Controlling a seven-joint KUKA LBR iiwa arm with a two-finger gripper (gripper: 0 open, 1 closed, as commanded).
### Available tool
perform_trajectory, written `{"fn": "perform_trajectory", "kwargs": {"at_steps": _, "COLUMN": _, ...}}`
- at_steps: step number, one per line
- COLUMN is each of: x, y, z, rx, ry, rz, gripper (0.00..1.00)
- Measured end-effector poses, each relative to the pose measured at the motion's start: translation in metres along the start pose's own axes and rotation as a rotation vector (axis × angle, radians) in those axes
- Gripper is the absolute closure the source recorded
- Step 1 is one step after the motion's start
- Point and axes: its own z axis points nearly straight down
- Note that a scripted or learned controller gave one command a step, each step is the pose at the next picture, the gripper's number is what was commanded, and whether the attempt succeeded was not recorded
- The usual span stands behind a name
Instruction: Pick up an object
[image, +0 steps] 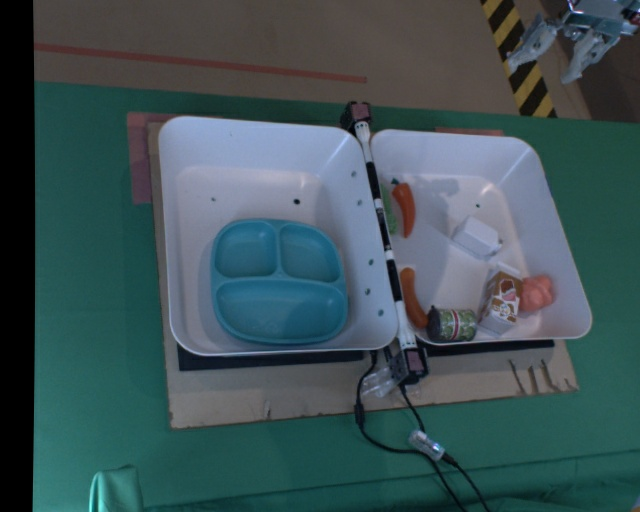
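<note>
Where the right bin (556, 240) meets its near rim: small can (453, 324) on its side, carton (502, 301) just beside it, pink toy (538, 292) touching the carton. Farther back, white block (476, 237) mid-bin; two orange carrot-like pieces (404, 208) along the dividing wall. Left bin (190, 190) holding a teal divided plate (279, 281). Beyond the green table (90, 300), at top right, gripper (562, 52) raised, fingers (530, 45) spread apart, gripping nothing. All objects well apart from the fingers, none between them.
</note>
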Motion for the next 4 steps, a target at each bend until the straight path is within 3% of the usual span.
{"fn": "perform_trajectory", "kwargs": {"at_steps": 1, "x": 0.014, "y": 0.0, "z": -0.009, "rx": -0.001, "ry": 0.0, "rz": -0.001, "gripper": 0.0}}
{"fn": "perform_trajectory", "kwargs": {"at_steps": 2, "x": -0.009, "y": 0.0, "z": 0.012, "rx": 0.006, "ry": 0.0, "rz": 0.001, "gripper": 0.0}}
{"fn": "perform_trajectory", "kwargs": {"at_steps": 4, "x": -0.01, "y": 0.0, "z": 0.072, "rx": 0.007, "ry": -0.002, "rz": 0.0, "gripper": 0.0}}
